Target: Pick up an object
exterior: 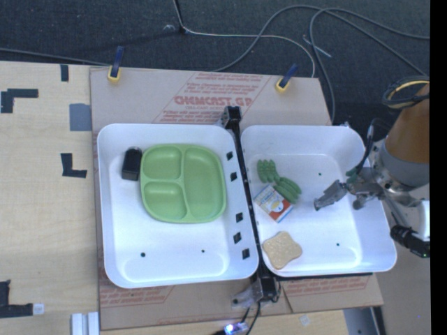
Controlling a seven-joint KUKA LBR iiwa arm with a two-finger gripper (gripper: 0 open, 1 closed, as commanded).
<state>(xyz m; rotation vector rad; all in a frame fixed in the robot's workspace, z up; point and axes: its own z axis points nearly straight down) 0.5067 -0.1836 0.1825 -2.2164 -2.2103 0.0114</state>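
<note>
Camera view: my gripper point(328, 199) hangs over the right bin point(363, 253), nothing between its fingers; whether they're spread, I cannot tell. The nearest candidates, a small carton point(272, 202) and green toy point(278, 180), lie just left, likely next.

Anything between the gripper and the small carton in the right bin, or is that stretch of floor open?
In the camera view, only bare white bin floor separates the gripper from the small carton. The green toy lies just above that line, touching the carton's top.
</note>
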